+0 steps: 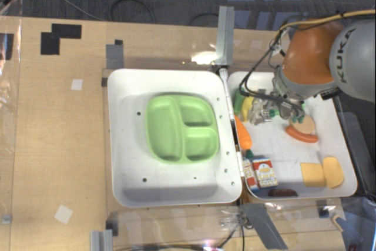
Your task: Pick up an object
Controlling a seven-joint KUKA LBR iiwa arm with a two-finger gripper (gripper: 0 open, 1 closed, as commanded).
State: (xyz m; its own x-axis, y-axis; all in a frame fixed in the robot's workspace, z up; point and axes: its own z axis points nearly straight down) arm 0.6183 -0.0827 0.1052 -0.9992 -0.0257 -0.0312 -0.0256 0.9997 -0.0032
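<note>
The gripper [271,110] hangs low over the right bin [343,126], near its far left corner, just beside the corn [245,105]; whether it is clenched or released I cannot tell. Candidates lie scattered: a carrot [244,136] along the left wall, a sausage [302,135] mid-bin, a carton [264,173] and cheese [314,173] along the near edge. The left bin [126,179] holds a green tray [179,127]. A good grasp likely means descending squarely onto one item, clear of the wall, so neighbours aren't pinched too.
</note>
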